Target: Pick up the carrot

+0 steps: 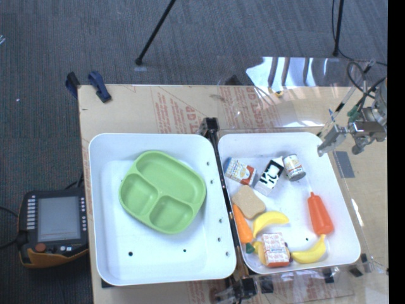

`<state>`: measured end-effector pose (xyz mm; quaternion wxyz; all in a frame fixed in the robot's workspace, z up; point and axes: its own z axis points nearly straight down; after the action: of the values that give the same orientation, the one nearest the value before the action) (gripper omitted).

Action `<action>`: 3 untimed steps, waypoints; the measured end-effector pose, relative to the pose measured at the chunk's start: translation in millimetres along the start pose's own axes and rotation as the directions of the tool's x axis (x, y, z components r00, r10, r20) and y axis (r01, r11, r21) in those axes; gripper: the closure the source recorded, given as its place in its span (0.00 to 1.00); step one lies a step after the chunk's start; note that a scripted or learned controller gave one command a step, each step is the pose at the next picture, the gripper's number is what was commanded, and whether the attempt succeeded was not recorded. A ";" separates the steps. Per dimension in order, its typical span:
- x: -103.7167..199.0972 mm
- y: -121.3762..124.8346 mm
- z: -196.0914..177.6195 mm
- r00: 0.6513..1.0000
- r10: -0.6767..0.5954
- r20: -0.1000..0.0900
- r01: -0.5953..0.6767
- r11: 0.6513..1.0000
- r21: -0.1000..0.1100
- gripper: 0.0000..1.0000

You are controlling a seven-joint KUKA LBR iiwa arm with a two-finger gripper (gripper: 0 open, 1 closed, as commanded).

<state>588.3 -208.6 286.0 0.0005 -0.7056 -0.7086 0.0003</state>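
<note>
The carrot (243, 227) is a short orange stick lying along the left wall of the right bin (352, 223), in its front half. A slice of bread (248, 201) touches its far end and a banana (271, 221) lies just to its right. My gripper (345, 135) hangs at the far right corner of that bin, above the rim and well away from the carrot, with nothing seen in it.
The right bin also holds an orange bottle (319, 213), a second banana (310, 252), a small red-and-white box (274, 248), two cartons (239, 170) (271, 173) and a can (293, 167). A green divided plate (162, 191) lies in the left bin (107, 233).
</note>
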 end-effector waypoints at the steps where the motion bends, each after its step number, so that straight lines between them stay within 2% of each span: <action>1: 46.6 -72.1 75.5 0.998 -0.067 -0.005 0.067 0.998 0.010 0.00; 2: 135.5 -75.8 55.2 0.998 -0.055 -0.004 0.055 0.998 0.002 0.00; 3: 205.2 -90.2 102.0 0.994 0.114 0.000 -0.114 0.993 0.008 0.00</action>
<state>497.1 -3.7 184.2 0.0038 -0.7448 -0.6673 0.0030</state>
